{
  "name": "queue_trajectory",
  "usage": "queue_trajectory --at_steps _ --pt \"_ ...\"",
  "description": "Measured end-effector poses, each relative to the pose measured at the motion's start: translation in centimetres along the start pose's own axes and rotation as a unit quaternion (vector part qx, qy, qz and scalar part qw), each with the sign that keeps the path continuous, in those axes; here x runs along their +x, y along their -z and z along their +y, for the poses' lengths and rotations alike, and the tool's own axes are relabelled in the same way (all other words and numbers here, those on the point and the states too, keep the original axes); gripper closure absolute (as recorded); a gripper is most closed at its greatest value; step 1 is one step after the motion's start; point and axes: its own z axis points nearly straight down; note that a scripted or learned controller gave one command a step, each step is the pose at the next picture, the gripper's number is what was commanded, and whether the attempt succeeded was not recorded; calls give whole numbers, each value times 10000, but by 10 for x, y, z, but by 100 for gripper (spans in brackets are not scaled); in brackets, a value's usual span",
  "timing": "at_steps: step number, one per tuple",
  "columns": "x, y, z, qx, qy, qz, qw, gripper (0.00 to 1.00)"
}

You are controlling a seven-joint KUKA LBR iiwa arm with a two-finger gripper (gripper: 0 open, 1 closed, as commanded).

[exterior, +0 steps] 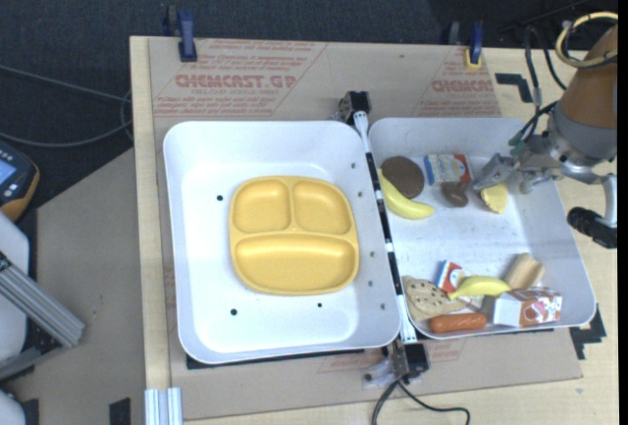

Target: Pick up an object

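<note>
Camera view: the gripper (498, 180), fingers' state impossible to tell, hangs directly over a yellow piece (496, 198) in the right bin (579, 261)

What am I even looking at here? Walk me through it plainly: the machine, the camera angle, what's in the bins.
One camera looks down at a slant on a bench with two shallow white bins. The left bin holds a yellow divided plate. The right bin holds toy food: a banana, a brown cookie, a hot dog, small cartons. The grey and orange robot arm reaches in from the right; its end effector sits low beside a yellow wedge. Whether it grips anything is unclear.
</note>
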Motion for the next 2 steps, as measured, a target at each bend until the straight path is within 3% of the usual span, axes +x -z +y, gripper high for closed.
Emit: queue_trajectory --at_steps 1,2 --pt "78 -14 25 -5 47 -26 10000 0" --pt "15 -14 -76 33 -37 -40 10000 0"
